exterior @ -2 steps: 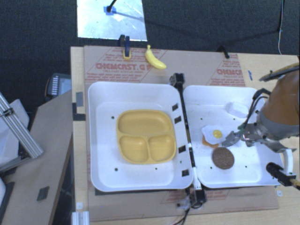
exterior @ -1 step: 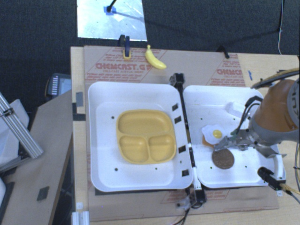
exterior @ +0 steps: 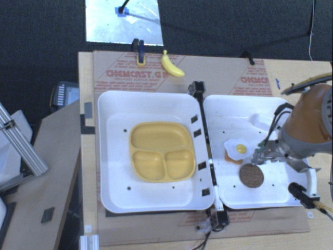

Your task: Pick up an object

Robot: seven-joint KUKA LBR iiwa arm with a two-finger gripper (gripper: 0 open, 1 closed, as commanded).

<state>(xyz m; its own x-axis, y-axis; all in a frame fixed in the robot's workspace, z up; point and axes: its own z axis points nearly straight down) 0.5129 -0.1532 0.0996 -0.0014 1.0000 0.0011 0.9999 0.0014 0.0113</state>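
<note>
1. Yellow divided plate [exterior: 158, 158] in the left bin [exterior: 112, 139], well apart from the action; banana [exterior: 172, 65] on the cardboard behind the bins.
2. In the right bin [exterior: 229, 113]: fried egg [exterior: 238, 150] on toast, brown patty [exterior: 251, 176] just beside it.
3. Gripper [exterior: 258, 157] low between egg and patty; finger state impossible to tell.
4. Likely the approach step; next, settling over one item, closing, then lifting.
</note>
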